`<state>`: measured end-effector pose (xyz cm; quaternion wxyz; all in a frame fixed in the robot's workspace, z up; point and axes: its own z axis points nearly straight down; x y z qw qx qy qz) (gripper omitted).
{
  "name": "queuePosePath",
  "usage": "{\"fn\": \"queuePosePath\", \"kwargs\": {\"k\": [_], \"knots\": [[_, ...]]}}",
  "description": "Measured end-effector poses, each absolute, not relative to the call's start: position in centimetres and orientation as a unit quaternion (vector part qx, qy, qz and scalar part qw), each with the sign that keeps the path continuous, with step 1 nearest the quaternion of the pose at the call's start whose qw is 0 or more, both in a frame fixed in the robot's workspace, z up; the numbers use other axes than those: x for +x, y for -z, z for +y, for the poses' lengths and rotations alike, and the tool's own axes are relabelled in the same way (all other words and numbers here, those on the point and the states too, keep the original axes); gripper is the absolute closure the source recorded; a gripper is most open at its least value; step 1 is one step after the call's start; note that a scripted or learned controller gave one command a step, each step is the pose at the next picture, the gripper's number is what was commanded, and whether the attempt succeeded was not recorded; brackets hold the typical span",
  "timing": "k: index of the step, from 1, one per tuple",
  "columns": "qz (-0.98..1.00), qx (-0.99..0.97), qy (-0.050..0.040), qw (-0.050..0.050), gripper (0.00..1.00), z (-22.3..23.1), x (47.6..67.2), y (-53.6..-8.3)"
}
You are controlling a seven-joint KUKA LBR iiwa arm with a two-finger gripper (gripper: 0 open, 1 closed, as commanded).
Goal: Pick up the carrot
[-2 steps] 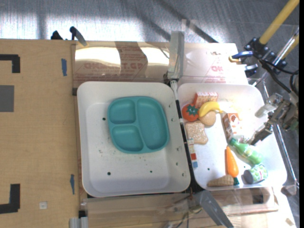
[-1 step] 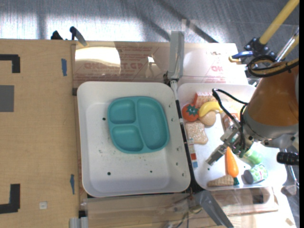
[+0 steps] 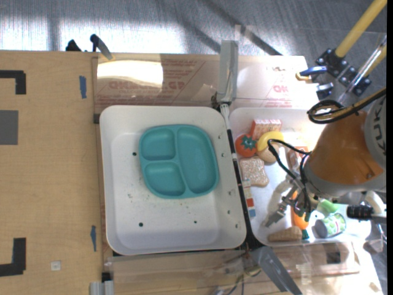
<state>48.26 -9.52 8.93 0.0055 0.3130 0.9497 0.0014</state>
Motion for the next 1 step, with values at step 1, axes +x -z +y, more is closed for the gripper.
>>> {"fn": "queuePosePath", "kwargs": {"k": [1], "knots": [[0.95,0.313,-0.0024,0.01,1.0,-9.48,48.54,-10.11]]}}
